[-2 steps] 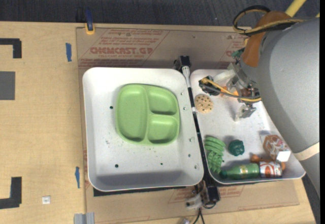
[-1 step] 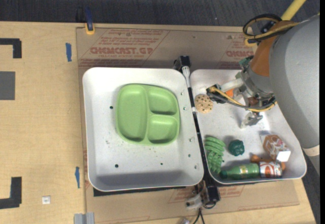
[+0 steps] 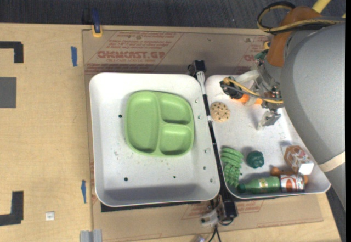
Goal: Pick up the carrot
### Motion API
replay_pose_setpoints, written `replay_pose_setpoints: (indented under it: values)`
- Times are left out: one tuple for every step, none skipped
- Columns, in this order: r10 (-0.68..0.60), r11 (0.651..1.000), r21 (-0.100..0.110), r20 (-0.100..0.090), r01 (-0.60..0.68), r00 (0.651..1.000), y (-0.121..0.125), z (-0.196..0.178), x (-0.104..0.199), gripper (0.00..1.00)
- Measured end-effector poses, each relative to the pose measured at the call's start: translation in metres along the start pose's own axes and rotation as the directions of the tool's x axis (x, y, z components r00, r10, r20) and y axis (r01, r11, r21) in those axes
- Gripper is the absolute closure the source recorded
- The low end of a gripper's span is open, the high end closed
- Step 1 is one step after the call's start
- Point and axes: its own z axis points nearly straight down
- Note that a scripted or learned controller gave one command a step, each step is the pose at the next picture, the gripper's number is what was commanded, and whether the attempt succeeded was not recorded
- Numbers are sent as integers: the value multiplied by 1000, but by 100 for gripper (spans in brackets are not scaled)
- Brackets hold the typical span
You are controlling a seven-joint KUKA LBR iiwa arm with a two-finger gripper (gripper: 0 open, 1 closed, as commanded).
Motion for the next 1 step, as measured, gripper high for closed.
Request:
replay_pose_setpoints:
  values:
    - [-27,999,-21,-48,26,998,-10,2,-23,0]
